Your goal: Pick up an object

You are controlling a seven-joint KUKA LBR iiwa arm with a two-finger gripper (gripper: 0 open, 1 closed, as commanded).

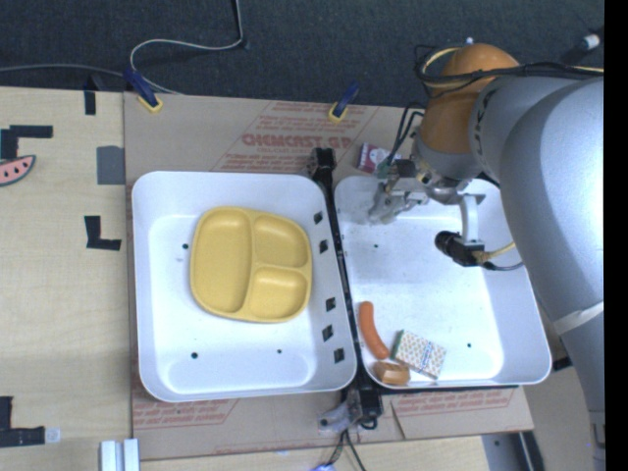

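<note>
Reach is the step in hand, as I judge it: the gripper [391,204] hangs low over the far left corner of the right bin [510,356], above bare white floor, with nothing visible between its fingers; whether it is open or closed I cannot tell from this slant. The things it could pick up lie well apart from it, along the near edge of that same bin: an orange carrot-shaped piece [370,328], a small brown rounded item [392,371] just beside its lower end, and a patterned little box [420,353] touching or nearly touching that brown item. The next move, in my view, calls for carrying the gripper toward the near edge and settling squarely over one piece, most likely the carrot-shaped one, since it lies a little clear of the others; the crowding of the box and brown item could spoil a clean grasp. The left bin [157,361] holds a yellow divided plate [250,263] with three compartments, lying flat near its middle. Both bins rest side by side on a cardboard sheet [285,135] spread over the counter [59,302].
</note>
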